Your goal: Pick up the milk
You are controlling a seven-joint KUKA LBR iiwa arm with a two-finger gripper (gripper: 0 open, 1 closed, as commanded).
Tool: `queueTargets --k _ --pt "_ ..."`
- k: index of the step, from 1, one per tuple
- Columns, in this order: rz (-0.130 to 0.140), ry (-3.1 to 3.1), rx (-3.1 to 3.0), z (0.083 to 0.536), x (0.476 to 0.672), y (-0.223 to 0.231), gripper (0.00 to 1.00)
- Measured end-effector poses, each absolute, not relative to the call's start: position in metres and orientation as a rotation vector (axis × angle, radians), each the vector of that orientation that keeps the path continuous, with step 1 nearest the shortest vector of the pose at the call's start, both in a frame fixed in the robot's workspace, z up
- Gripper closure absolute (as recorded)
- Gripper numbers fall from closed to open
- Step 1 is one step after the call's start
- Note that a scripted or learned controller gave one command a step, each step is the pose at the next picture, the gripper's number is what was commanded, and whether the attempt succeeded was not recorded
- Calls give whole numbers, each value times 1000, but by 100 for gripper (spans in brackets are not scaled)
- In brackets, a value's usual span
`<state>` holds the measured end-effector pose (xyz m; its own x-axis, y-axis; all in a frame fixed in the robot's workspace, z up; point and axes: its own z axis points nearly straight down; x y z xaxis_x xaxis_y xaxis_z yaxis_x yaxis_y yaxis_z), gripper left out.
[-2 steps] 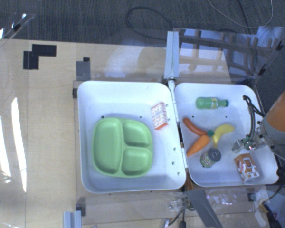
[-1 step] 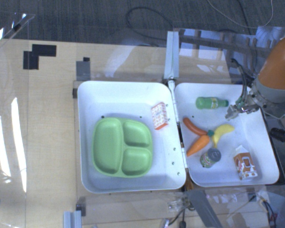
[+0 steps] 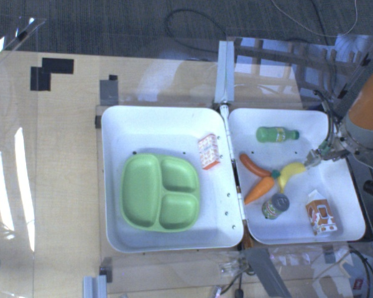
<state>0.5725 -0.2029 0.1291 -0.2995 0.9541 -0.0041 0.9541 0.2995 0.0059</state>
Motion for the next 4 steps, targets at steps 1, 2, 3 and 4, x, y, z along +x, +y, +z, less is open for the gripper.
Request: queueTargets --k 1,2,3,4 --pt "10 2589 1747 91 511 -205 100" --pt "16 2583 1738 104 516 -204 100" --pt "21 2577 1732 116 519 -203 100" --pt "15 2693 1549 96 499 -205 100"
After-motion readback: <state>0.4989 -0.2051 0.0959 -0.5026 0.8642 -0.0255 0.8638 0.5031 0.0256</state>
